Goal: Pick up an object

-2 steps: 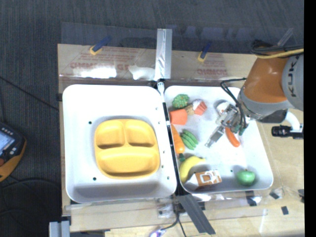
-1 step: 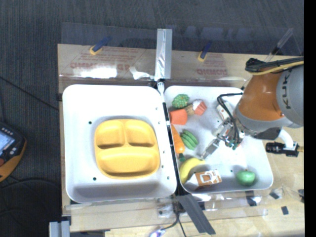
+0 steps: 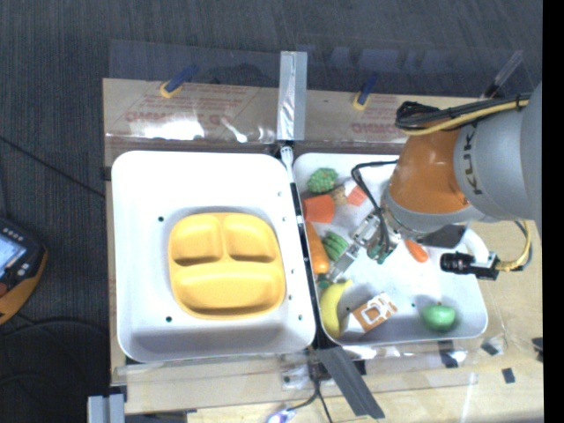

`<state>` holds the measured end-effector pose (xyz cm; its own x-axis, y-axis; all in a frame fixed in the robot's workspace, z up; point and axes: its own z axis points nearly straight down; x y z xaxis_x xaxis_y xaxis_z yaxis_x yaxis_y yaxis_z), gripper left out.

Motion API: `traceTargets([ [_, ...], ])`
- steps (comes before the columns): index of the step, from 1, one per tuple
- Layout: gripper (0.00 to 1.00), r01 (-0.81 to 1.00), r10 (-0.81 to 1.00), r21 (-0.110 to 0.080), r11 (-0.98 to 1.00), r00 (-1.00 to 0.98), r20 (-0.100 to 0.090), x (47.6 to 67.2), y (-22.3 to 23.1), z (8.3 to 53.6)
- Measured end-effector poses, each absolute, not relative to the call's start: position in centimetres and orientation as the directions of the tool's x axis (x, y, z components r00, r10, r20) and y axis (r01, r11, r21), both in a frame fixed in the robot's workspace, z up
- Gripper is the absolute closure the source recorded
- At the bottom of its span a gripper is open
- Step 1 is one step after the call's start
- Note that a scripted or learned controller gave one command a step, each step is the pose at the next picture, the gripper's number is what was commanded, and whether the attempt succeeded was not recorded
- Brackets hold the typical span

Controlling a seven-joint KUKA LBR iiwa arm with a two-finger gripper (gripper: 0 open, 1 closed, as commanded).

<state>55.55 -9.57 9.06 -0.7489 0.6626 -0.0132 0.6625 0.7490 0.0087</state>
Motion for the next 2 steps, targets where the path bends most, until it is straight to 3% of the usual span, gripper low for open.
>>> traceTargets([
  [1, 0.00, 0.191, 0.191, 0.001, 0.982, -0.981, -0.017, 54.5, -13.8, 9.1],
  [2, 0.00, -0.002, -0.002, -0.004, 1.000, -1.000, -0.016, 57.6, -10.2, 9.1],
])
